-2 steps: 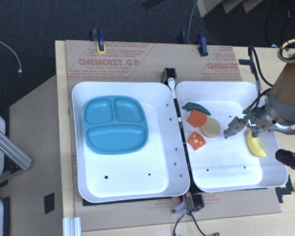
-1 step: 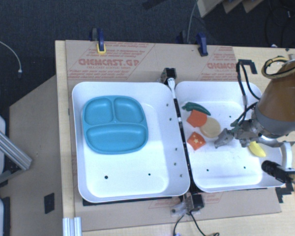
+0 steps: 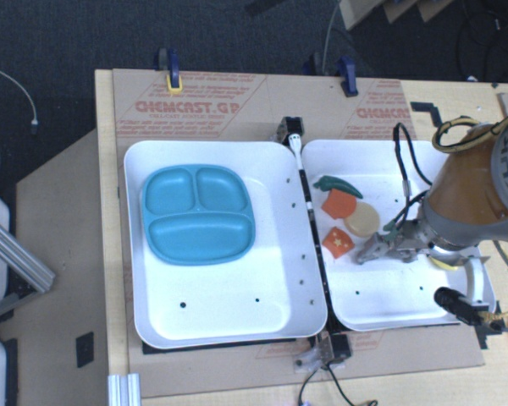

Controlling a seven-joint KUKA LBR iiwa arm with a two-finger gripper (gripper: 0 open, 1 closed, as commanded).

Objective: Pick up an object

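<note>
My hand (image 3: pixel 371 250) hovers low in the right bin (image 3: pixel 381 311), beside the small orange block (image 3: pixel 338 242), whose corner points toward it, with no clear long axis; whether my fingers are parted, I cannot tell.

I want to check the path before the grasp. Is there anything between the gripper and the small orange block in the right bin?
Nothing visible stands between them. The gripper is low in the right bin, just right of the orange block. The tan disc lies close behind the block, beside the path, not across it.
</note>
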